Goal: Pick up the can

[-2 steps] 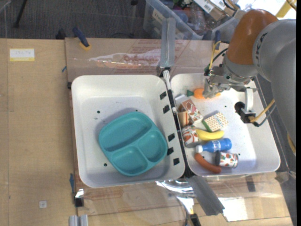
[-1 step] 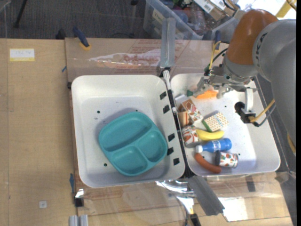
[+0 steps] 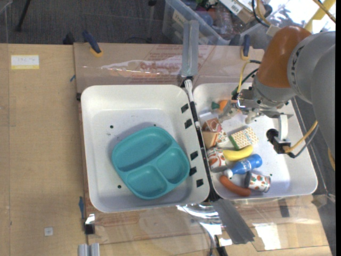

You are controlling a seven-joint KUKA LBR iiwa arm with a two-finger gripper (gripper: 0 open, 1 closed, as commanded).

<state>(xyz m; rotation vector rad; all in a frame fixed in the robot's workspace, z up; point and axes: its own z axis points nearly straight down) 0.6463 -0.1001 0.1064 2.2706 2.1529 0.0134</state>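
White and shallow: looking down at two bins sitting side by side on a pale wooden bench (image 3: 37,143). Finding in the left bin (image 3: 96,97) a teal plate (image 3: 151,163) with three compartments, lying flat near the middle. Seeing a black-marked divider running between the bins.

Finding in the right bin (image 3: 298,169) a crowd of small things on its left half. Spotting what is looking like the can (image 3: 216,158), red and white, lying on its side just beside the divider, touching the banana (image 3: 238,153). Seeing a blue bottle (image 3: 246,164) lying under the banana, a spotted cup (image 3: 258,182) tipped over beside it, and a sausage (image 3: 234,185) resting near the front wall. Noticing a yellow checked box (image 3: 244,137) above the banana.

Watching the grey arm (image 3: 314,57) reaching in from the right, its orange band (image 3: 279,57) showing above the wrist. Seeing the gripper (image 3: 233,104) hanging over the back part of the right bin, near a small orange thing (image 3: 222,104), well apart from the can. Not being able to tell if the gripper is apart or together.

Looking behind the bench: seeing dark floor (image 3: 80,9), a clear storage tub (image 3: 213,15) full of mixed things, and a yellow cable (image 3: 314,7) looping above the arm. Noticing a blue clamp (image 3: 95,48) gripping the back edge of the bench.
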